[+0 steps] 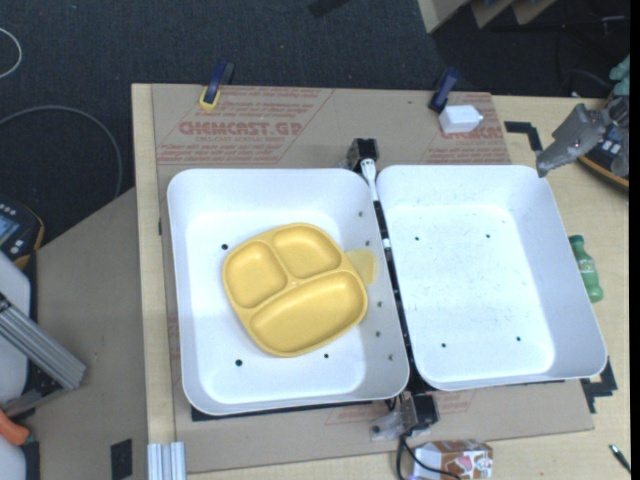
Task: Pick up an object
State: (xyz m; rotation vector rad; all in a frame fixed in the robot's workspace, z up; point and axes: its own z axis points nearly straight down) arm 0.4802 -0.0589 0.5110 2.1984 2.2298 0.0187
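A yellow divided plate [293,288] lies in the left bin [190,218] on the cardboard-topped counter [300,118], above dark carpet [100,28]. The tool [562,148] hovers beyond the right bin [545,213]'s far right corner; I cannot tell its state.

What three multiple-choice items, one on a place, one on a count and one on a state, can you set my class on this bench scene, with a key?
1. Where does the yellow divided plate lie?
A. left bin
B. right bin
C. bare bench

2. How many compartments does it have?
A. two
B. three
C. five

3. How does the plate stand to the gripper?
A. clamped in it
B. lifted above the bins
C. lying apart from it

Key: 1 A, it rests on the floor of the left bin. 2 B, two small wells and one large. 3 C, the gripper is beyond the right bin's far corner.
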